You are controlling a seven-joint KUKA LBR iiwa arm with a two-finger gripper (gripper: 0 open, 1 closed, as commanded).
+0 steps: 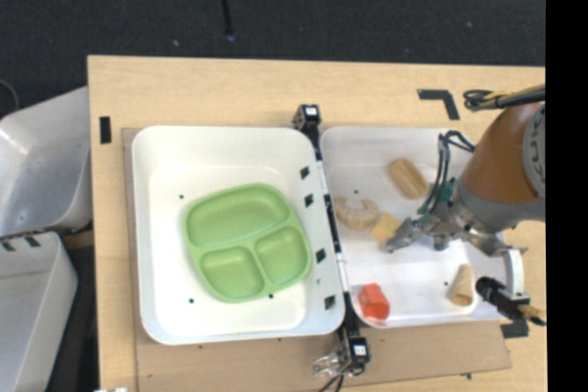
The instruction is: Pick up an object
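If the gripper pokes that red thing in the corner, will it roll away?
Probably not far. The red block looks chunky with flattish sides, so it should slide more than roll. It sits against the right bin's near-left corner, so the walls would likely stop it. It looks small, so probably light.

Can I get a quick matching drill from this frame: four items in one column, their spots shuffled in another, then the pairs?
Items:
1. green tray
2. red block
3. bread roll
4. yellow piece

Places:
A. right bin, upper part, toward the far wall
B. middle of the left bin
C. right bin, just left of the pincer
D. right bin, near-left corner by the divider

Pairs: 1-B, 2-D, 3-A, 4-C
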